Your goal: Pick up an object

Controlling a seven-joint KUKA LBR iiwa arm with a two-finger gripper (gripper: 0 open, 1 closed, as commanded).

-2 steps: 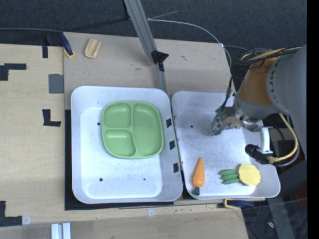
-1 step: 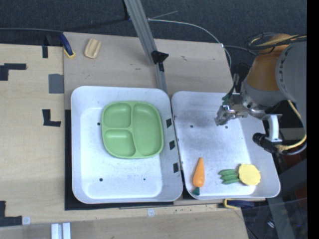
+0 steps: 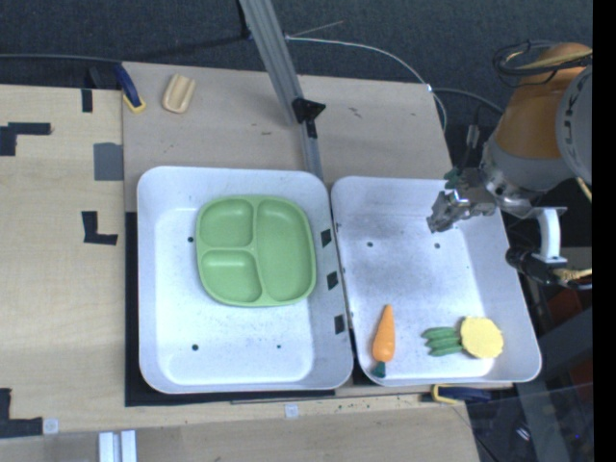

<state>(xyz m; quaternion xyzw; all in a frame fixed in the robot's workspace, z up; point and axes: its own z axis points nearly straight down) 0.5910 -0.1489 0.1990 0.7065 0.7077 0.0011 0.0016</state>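
My two-finger gripper (image 3: 445, 212) hangs over the far right part of the right shallow white bin (image 3: 414, 258), near its right wall; whether it is released or clenched I cannot tell from this view, and nothing is visible in its grasp. Risk one, as I judge it: the candidate objects lie well apart from my position, along the near edge, so a descent from here would close on bare bin floor. Risk two: the orange toy carrot (image 3: 384, 332) lies close to the bin's left wall, and the green toy pea pod (image 3: 443, 340) touches the yellow round toy piece (image 3: 481, 337), so a grasp there may catch both or slip. The left shallow white bin (image 3: 159, 287) contains a light green divided plastic plate (image 3: 256, 250).
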